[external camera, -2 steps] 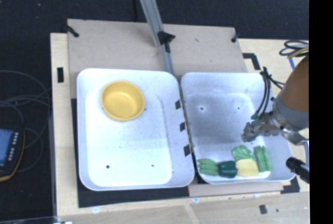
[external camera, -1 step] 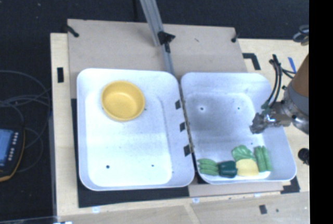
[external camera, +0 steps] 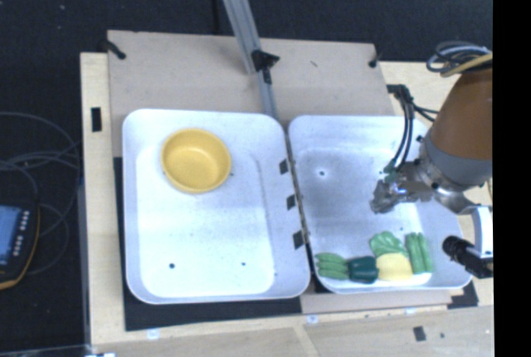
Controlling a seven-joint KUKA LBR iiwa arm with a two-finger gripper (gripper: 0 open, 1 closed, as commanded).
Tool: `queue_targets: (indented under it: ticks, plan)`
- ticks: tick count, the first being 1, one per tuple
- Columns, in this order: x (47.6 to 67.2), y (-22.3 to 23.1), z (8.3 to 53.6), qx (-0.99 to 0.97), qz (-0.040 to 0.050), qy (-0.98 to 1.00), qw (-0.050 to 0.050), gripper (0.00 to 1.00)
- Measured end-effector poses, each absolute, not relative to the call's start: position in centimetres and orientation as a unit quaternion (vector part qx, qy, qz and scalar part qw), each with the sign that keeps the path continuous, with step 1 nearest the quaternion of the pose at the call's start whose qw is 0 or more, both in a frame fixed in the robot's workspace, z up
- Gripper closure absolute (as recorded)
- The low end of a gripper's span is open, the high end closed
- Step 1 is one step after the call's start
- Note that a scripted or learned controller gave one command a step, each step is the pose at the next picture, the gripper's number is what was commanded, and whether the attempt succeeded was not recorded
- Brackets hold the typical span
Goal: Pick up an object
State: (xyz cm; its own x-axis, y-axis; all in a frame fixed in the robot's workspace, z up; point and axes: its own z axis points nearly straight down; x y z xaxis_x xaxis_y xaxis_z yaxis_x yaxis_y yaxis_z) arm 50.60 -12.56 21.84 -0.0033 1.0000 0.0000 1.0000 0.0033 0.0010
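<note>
A robotics lab: bench (external camera: 199,69), white bins (external camera: 141,206), handheld controller (external camera: 12,243).

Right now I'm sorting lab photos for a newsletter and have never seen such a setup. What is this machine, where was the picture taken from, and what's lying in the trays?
This is a single robot arm, grey with an orange band, reaching in from the right. The camera sits fixed above the bench and looks down at a slant. At the arm's end is a two-finger gripper, low over the right bin. I see nothing held in it. Along that bin's near edge sits a cluster of small green and yellow objects. The left bin holds a yellow bowl, sitting upright. The arm's job is to pick up an object.
</note>
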Motion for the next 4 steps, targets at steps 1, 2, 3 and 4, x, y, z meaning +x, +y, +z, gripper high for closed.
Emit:
queue_targets:
  ticks: [1, 2, 3, 4]
  plan:
    - [51.6, -8.1, 22.7, 0.706, 0.0008, 0.708, 0.0, 1.0]
    - [52.5, -3.4, 22.5, 0.706, 0.0005, 0.708, 0.0, 1.0]
    - [52.7, 1.1, 23.7, 0.706, 0.001, 0.709, 0.0, 1.0]
    - [52.1, 6.8, 24.7, 0.705, 0.0009, 0.709, 0.0, 1.0]
